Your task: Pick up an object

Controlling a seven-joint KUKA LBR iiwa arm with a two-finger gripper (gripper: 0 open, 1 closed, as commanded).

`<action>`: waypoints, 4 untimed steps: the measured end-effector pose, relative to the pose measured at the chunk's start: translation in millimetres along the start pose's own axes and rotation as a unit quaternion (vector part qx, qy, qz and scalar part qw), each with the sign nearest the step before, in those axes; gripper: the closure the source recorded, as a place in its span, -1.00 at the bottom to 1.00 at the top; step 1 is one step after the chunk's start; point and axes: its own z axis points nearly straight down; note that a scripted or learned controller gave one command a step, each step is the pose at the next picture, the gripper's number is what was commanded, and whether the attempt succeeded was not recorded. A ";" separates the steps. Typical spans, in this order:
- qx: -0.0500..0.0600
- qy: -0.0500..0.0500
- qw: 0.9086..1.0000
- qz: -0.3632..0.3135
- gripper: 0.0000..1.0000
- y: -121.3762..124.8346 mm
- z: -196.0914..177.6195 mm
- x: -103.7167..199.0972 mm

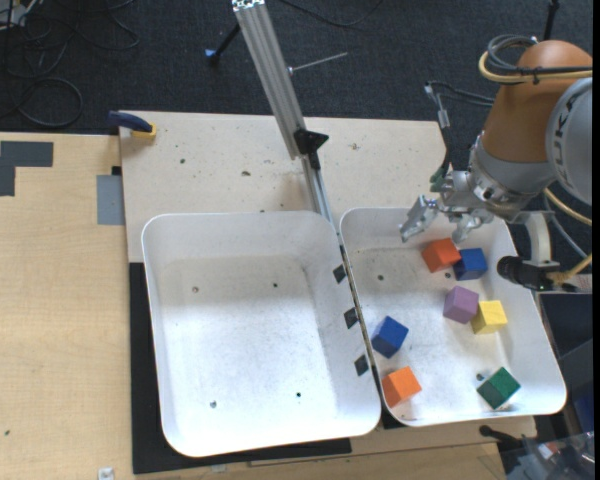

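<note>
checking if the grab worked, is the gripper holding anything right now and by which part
Nothing is held. The gripper hangs open above the right bin's far end, its fingers bare, just above the red-orange cube.

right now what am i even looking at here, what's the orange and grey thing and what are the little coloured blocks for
The grey and orange thing is a robot arm reaching in from the right. At its tip is a two-finger gripper, a metal claw for picking things up. One camera, fixed above the bench, looks down at a slant.

On the bench sit two shallow white bins. The left bin has only dark specks on its floor. The right bin holds small cubes: a red cube, a blue cube, a purple cube, a yellow cube, another blue cube, an orange cube and a green cube.

The gripper hangs open just above the red cube, with nothing between its fingers. Its job is to pick up an object.
</note>
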 end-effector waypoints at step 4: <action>0.000 -0.001 1.000 0.001 -1.00 1.7 117.8 1.6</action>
